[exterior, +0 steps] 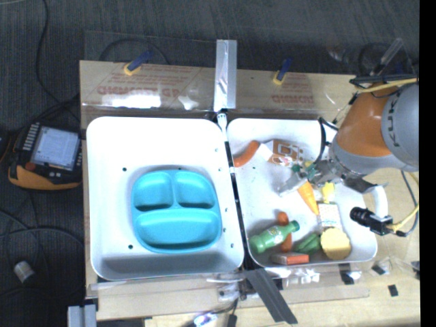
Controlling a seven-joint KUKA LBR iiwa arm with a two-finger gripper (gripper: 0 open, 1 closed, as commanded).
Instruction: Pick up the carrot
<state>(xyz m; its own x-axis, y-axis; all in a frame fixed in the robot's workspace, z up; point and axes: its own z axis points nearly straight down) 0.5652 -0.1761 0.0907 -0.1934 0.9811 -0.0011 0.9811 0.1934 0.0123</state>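
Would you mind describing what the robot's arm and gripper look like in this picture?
The arm is rounded and grey, with a broad orange band above the wrist. Beyond the band a grey wrist section narrows towards the gripper, which looks small and dark with some greenish parts; its details are too small to tell. Thin dark cables run by the arm at the top right.

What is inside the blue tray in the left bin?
The blue tray has three compartments, and all three look bare. It sits on the floor of the left white bin. Whatever is under the tray is covered, so that cannot be seen.

Orange carrot; blue tray; white bins
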